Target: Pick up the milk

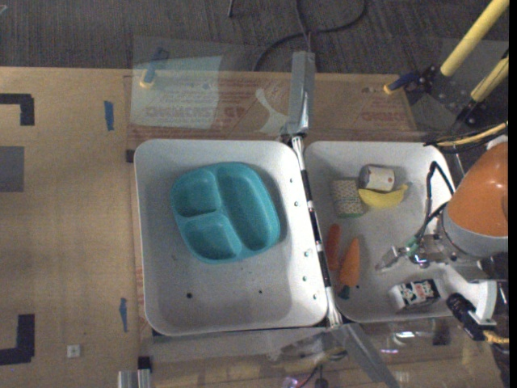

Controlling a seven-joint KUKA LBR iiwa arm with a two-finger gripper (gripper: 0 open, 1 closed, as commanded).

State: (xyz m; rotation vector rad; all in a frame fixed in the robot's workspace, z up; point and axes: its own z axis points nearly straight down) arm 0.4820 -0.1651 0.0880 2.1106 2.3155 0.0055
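Milk carton seen lying on its side near the lower right corner of the right bin, white with dark print, resting on the bin floor. Gripper placed just above and left of the carton in the frame, apart from it; nothing is seen between its fingers, which appear parted. Grey arm with orange band noted at the right edge of the frame, over the bin's right side.

Two carrots laid side by side along the right bin's left wall, lower half. Banana found in the upper middle of that bin, a small grey can touching it from above, a speckled sponge-like block just left of it.

Left bin holds a teal divided plate, set toward its upper centre
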